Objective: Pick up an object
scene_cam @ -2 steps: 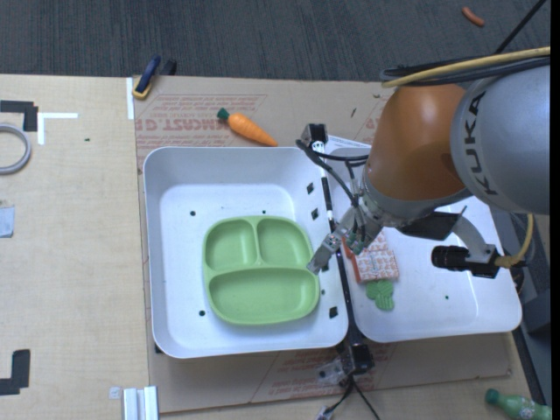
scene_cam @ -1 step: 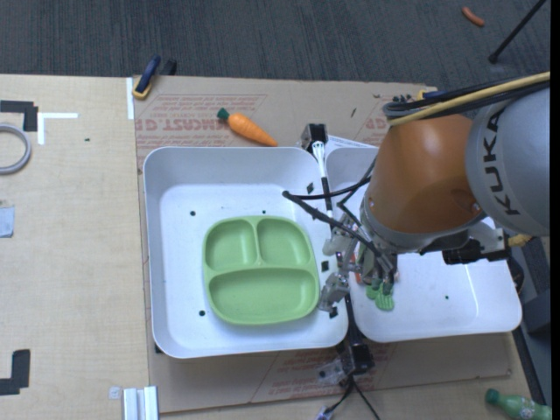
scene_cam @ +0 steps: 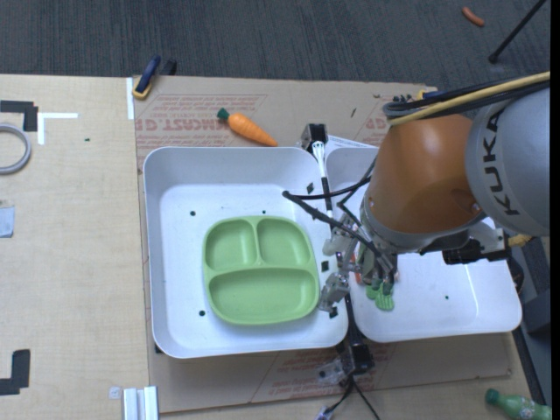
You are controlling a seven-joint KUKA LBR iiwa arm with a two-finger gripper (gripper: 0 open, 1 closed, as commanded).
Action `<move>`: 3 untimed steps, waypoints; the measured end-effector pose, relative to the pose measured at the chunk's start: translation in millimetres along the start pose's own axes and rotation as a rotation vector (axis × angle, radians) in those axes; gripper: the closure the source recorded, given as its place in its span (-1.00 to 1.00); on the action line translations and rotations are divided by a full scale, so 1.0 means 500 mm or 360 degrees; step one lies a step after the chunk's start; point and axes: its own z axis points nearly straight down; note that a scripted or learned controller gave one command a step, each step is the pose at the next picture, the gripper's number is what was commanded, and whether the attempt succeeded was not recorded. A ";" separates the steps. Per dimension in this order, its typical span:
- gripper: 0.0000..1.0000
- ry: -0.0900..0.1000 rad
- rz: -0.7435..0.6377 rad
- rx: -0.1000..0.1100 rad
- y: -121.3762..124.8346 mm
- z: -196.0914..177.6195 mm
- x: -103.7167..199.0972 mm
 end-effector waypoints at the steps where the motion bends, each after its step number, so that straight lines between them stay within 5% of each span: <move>1: -1.00 -0.0003 -0.0966 -0.0001 -0.016 0.000 -0.042; 2: -1.00 -0.0003 -0.1138 0.0000 -0.103 -0.001 -0.053; 3: -1.00 -0.0007 -0.1448 0.0000 -0.099 -0.001 -0.052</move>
